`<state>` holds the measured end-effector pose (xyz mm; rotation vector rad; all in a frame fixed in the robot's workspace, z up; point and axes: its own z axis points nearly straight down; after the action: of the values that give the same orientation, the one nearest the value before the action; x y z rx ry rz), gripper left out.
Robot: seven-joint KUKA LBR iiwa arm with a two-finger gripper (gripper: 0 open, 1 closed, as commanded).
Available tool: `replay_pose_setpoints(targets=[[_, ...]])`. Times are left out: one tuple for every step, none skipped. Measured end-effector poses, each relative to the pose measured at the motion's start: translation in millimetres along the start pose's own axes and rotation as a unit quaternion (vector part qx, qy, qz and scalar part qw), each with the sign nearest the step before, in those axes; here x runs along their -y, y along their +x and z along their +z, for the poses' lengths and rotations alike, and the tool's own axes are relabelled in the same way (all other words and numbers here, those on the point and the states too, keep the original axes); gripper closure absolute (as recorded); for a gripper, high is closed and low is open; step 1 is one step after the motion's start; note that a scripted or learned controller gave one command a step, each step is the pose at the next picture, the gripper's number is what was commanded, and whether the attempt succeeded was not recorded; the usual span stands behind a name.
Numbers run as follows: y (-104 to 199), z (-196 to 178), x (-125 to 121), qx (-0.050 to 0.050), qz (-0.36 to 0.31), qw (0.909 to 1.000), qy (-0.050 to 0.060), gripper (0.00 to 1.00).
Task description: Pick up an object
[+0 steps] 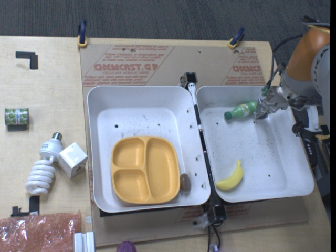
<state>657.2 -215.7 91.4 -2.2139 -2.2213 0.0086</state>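
From my overhead camera I can read red "CHEMCAST" lettering printed twice across the brown protective sheet (131, 62) under the bins; smaller print beneath it is too fine to make out. Two clamps, at about 11 and 1 o'clock of the sheet, pin its far edge.

The right bin (283, 180), glossy white plastic with dark specks, holds a green bottle (241, 111) lying on its side at about 11 o'clock, its white cap end pointing left. A curved yellow banana (231, 178) lies at 7 o'clock, well apart from the bottle.

The gripper (264, 109) sits at the bottle's right end, touching or just beside it. I cannot tell whether it is spread or closed, nor whether the bottle is actually between its tips. The orange band (307, 51) of the arm shows at 2 o'clock.

The left bin (100, 104) carries a smooth yellow-orange three-compartment tray (146, 169), with a small brown oval object (185, 181) just beside its right rim.

On the bare wooden bench (42, 83) at 9 o'clock I see a white spiral bulb (44, 167), a small white cube (72, 159) touching it, and a green-labelled can (17, 117) whose writing is unreadable.
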Motion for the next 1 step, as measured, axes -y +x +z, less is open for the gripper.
replay_pose_setpoints(targets=[[0.7, -0.6, 69.0, 0.0, 0.002, 1.0, -0.004, 0.0]])
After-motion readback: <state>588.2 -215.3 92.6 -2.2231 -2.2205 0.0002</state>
